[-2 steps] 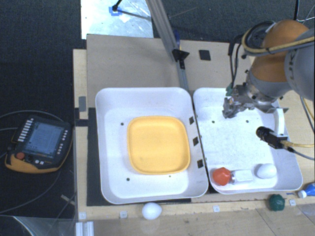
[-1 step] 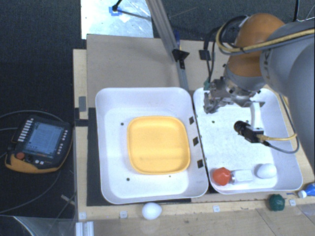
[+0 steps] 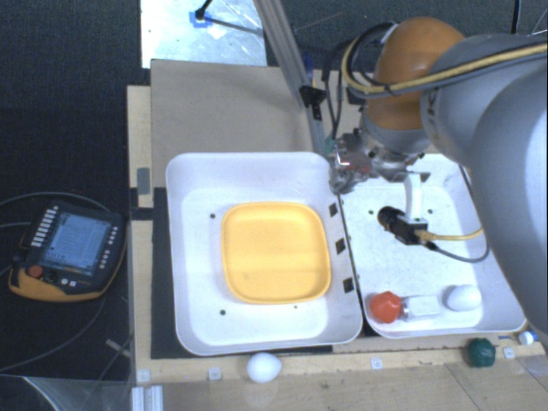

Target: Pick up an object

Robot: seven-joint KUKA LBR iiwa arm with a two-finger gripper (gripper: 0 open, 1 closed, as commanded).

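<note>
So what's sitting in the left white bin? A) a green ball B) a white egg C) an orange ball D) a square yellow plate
D: the square yellow plastic plate lies flat in the middle of the left white bin, while the small orange ball sits in the right white bin.

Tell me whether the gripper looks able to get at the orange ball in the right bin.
Probably yes: the orange ball lies uncovered near the right bin's front edge, nothing above it, with the gripper over the bin's back-left corner.
</note>
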